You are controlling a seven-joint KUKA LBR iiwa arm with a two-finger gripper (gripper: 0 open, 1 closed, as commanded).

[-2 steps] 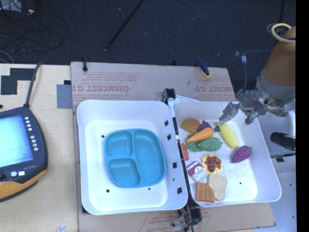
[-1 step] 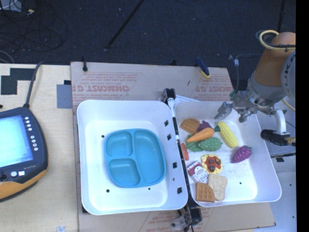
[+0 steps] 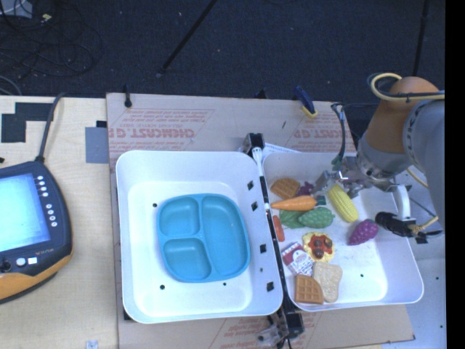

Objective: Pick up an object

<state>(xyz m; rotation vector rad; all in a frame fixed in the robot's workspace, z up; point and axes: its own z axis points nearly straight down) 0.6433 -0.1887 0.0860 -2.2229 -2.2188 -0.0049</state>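
Smooth glossy plastic forms the blue divided plate (image 3: 203,237) and both white bins (image 3: 142,167); brown cardboard sheet (image 3: 182,126) beneath looks matt.

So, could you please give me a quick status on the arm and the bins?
Gripper low over right bin, beside the corn. Nothing seen held. Carrot and grapes crowd close by.

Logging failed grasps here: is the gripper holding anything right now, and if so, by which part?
It cannot be told. The gripper sits right over the yellow toy corn cob in the right white bin.
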